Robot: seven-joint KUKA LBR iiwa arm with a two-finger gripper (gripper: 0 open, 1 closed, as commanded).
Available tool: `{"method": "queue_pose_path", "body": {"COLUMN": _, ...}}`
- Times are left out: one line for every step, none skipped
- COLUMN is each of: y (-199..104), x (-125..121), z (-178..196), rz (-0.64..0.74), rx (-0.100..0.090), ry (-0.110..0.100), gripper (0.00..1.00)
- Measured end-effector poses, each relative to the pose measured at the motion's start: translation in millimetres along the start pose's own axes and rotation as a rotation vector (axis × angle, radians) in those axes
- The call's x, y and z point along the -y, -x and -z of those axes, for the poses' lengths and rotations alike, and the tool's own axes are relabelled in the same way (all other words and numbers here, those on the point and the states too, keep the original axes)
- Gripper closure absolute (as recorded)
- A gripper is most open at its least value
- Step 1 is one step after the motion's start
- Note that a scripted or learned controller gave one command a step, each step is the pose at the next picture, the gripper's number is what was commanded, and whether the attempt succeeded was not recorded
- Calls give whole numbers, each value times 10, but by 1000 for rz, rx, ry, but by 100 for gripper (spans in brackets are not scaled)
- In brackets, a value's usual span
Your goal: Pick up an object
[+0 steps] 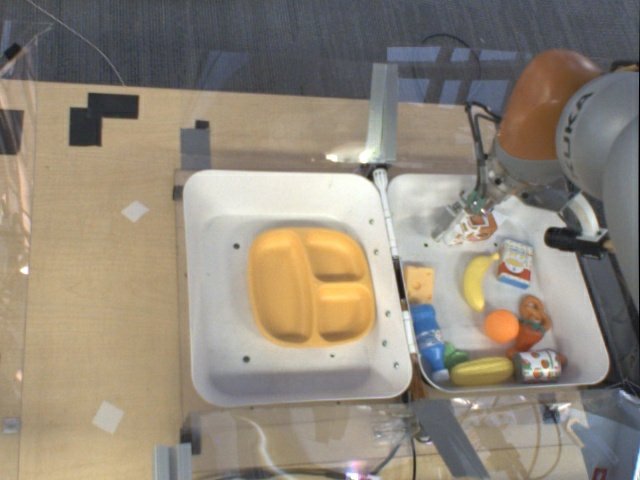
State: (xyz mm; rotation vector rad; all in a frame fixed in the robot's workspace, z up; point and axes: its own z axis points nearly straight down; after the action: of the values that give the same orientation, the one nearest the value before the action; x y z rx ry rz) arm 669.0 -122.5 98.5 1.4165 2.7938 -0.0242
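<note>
The end effector (pixel 480 200) hangs low in the far part of the right bin (pixel 597 318), just over a small packet (pixel 468 229) printed in white, red and orange. How it is set cannot be told from here, since the wrist and cabling crowd that spot, nor whether it touches the packet; nothing shows plainly held in it.

The packet lies on the bin floor, well apart from the cluster nearer the front wall. It looks light and thin, probably a soft or crinkly wrapper that would buckle rather than resist, and slick on its printed face. A pinch across its narrow middle seems the safest hold; taking an edge risks it slipping free.

Nearer the front of the right bin lie a banana (pixel 478 280), a small carton (pixel 515 263) and an orange (pixel 501 326), all rounder or firmer alternatives.
</note>
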Motion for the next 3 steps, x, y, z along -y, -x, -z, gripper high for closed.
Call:
{"method": "queue_pose_path", "body": {"y": -98, "x": -51, "z": -59, "rz": -53, "rx": -1, "ry": -3, "gripper": 0}}
{"method": "queue_pose_path", "body": {"y": -145, "x": -85, "z": -88, "rz": -113, "rx": -8, "ry": 1, "gripper": 0}}
{"method": "queue_pose_path", "body": {"y": -189, "x": -124, "z": -97, "rz": -191, "rx": -9, "ry": 3, "gripper": 0}}
